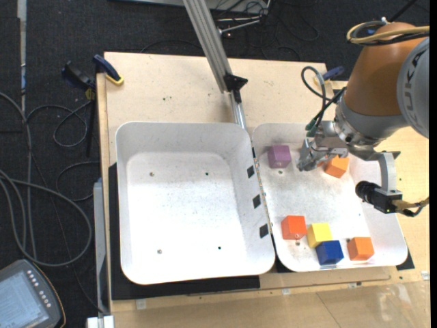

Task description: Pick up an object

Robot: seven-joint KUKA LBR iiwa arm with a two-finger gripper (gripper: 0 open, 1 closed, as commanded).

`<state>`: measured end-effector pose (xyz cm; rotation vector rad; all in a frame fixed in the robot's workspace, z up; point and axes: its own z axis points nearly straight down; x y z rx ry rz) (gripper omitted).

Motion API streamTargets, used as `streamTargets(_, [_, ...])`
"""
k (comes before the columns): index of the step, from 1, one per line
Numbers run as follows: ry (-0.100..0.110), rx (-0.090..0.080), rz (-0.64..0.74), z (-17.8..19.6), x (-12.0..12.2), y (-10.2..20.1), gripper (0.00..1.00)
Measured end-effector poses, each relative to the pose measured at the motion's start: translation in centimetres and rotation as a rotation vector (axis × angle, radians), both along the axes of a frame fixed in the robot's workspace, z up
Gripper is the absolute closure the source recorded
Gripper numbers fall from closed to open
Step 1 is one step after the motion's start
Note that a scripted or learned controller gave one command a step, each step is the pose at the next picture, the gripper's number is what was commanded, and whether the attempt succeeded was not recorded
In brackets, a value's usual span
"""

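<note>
grey arm (pixel 416 94), orange band (pixel 382 60), blk cables

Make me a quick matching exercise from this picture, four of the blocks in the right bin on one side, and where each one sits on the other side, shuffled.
Things:
1. purple block
2. blue block
3. yellow block
4. orange block by the gripper

Places:
A. between the red-orange block and the blue one
B. far end of the bin, nearest the left bin
C. just right of the gripper
D. closest to the bin's near rim

Pairs: 1-B, 2-D, 3-A, 4-C
</note>
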<state>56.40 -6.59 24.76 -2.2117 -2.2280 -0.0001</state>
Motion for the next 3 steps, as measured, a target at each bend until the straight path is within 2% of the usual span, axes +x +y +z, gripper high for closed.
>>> streamTargets(2, [-0.002,-0.001,0.001,-1.4,2.4,9.8,1.0])
streamTargets(3, [-0.004,0.001,0.001,-0.4,2.9,15.0,1.0])
